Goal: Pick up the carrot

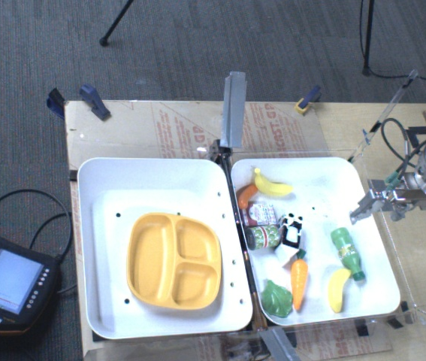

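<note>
The carrot [299,280], orange with a green top, lies lengthwise near the front of the right bin [325,173], its top pointing to the back. A green leafy toy [276,298] lies right beside it on the left. My gripper [368,205] hangs at the bin's right rim, well to the right of the carrot and further back. Nothing shows in its grasp. The green bottle [346,253] lies between the gripper and the carrot.
The right bin also holds a yellow banana [274,186] at the back, a second small banana [337,288] at the front right, a black-and-white toy [293,232] and small jars [264,237] by the left wall. A yellow divided plate [173,260] sits in the left bin [92,201].
</note>
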Controlling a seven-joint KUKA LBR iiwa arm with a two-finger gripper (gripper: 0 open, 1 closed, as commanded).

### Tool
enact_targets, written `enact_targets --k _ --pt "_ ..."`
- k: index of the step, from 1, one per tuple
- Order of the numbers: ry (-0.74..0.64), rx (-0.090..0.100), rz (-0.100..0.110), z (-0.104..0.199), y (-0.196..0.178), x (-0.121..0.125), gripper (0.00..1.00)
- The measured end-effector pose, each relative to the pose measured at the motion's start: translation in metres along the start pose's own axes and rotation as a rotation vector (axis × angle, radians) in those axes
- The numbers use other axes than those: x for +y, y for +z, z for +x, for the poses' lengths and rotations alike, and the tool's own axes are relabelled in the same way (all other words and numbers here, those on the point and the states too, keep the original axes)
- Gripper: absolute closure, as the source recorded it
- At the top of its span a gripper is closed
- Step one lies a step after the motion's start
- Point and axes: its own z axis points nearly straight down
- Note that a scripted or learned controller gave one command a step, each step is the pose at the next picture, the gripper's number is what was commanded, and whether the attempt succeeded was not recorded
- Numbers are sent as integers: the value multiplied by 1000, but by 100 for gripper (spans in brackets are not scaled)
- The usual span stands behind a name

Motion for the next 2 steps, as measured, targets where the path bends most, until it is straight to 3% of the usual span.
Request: enact_targets --k 1,2 --pt "-401 -1 -1 66 121 -33 0" --pt "-469 0 0 110 163 -5 0"
